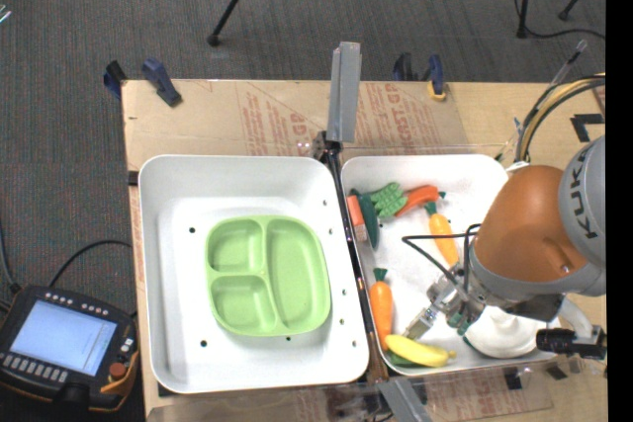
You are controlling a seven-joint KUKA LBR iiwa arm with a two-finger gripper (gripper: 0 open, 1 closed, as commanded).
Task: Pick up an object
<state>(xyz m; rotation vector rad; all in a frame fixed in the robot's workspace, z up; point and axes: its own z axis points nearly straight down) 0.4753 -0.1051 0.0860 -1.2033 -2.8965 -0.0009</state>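
The right bin [465, 168] holds toy food: an orange carrot [382, 307] by its left wall, a yellow banana [417, 350] at the front, a small orange carrot [442, 234] mid-bin, a red-orange piece [419, 197] and a green leafy piece [387, 202] at the back left, and a thin red-and-dark piece [356, 217] against the left wall. My gripper [442, 303] hangs low over the front of this bin, just above and right of the banana, beside the big carrot. Nothing shows between its fingers.
The left bin [163, 212] holds a green divided plate [267, 274]. A white rounded object [499, 331] sits under the arm at the right bin's front right corner. A grey post [344, 94] stands behind the bins. A teach pendant [64, 341] lies at lower left.
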